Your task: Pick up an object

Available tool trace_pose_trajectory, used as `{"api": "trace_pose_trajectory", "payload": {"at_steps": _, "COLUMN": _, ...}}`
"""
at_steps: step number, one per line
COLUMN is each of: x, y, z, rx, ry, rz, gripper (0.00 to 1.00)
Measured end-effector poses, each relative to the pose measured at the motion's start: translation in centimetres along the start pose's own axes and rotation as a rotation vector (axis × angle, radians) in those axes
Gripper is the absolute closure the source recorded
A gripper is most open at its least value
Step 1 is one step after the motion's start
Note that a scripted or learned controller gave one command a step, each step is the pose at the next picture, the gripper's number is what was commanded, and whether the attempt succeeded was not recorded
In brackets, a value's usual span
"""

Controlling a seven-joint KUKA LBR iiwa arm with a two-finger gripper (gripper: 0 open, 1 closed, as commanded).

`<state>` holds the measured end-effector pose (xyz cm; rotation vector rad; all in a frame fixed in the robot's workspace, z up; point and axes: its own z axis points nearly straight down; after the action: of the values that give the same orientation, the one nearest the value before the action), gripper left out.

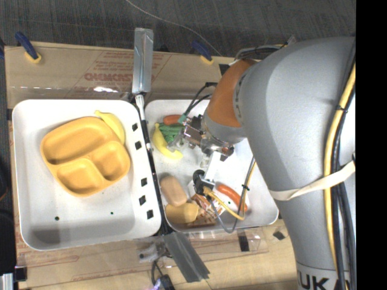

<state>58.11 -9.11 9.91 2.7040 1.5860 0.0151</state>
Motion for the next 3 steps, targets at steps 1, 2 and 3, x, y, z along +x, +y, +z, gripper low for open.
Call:
{"api": "trace_pose_trajectory", "payload": {"at_steps": 1, "x": 0.3, "y": 4.1, "z": 0.8, "rx": 0.013, "ry": -0.008, "rz": 0.366, "gripper": 0.0}}
{"api": "trace_pose_trajectory", "payload": {"at_steps": 2, "x": 2.0, "y": 4.8, "z": 0.9, "rx": 0.013, "ry": -0.011, "rz": 0.775, "gripper": 0.0}}
{"api": "trace_pose_trajectory", "payload": {"at_steps": 3, "x": 2.4, "y": 4.9, "z": -9.1, "rx": 0.008, "ry": -0.005, "rz": 0.615, "gripper": 0.0}}
